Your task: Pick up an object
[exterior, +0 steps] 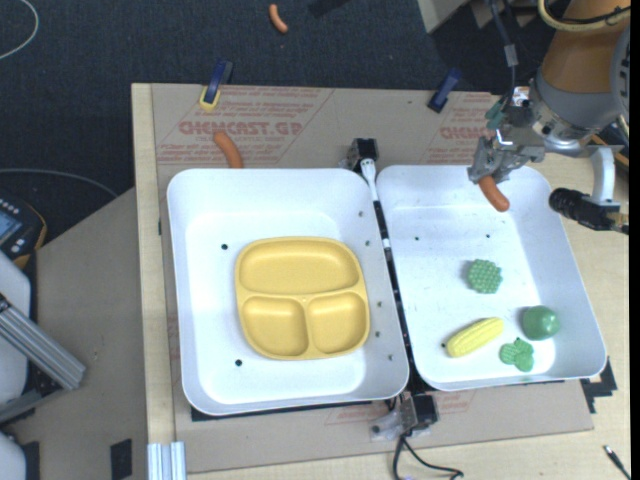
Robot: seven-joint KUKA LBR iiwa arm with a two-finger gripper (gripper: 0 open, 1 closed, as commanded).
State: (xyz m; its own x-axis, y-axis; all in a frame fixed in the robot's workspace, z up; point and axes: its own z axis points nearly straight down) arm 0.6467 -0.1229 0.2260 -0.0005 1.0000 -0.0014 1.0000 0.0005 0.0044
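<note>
Hand on orange sausage — right bin.

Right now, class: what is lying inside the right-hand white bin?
Inside the right bin: a green bumpy piece, a yellow corn cob, a green round piece and a small green leafy piece. An orange sausage hangs under the gripper at the bin's far edge; its upper end is covered.

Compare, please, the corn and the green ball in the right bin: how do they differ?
The corn is yellow and elongated, lying at a slant; the ball is green and round. The corn looks ridged, the ball smooth and shiny. The corn sits left of the ball. Both rest on the right bin floor near its front edge, apart from each other.
</note>
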